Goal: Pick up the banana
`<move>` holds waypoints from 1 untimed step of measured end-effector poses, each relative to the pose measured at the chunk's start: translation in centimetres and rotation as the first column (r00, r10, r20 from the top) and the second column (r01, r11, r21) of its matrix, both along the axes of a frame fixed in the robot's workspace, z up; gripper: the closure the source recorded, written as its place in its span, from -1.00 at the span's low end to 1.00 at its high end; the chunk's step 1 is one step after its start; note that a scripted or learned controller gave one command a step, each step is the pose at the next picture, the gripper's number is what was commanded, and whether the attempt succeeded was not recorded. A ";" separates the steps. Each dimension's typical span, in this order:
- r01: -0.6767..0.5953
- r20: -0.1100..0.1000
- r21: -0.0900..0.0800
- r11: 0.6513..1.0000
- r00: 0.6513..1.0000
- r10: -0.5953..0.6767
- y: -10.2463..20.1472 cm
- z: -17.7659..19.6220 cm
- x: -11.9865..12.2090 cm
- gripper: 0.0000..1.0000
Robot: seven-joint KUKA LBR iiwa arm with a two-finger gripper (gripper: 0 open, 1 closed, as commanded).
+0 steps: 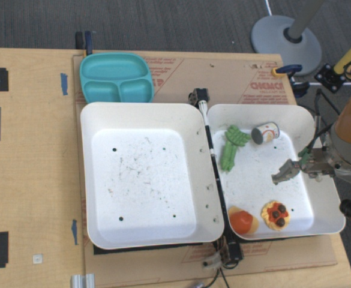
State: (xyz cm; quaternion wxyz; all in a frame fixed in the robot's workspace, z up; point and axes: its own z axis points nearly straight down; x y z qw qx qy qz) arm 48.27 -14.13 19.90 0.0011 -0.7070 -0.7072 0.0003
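Note:
My gripper (284,173) hangs low over the right side of the right bin (256,230), reaching in from the right edge. It sits above bare bin floor, apart from every object. The nearest thing is a small fruit tart (275,214) just in front of it, near the bin's front wall. An orange-red round fruit (242,221) lies left of the tart in the front left corner.
A green toy vegetable (232,146) lies along the right bin's left side, with a small tin can (264,132) on its side at the back. The left bin (97,179) holds only specks. A teal divided tray (116,77) stands behind it.

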 end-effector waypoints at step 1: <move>-0.054 0.003 0.000 0.999 0.999 0.054 4.3 -11.4 -0.3 -1.00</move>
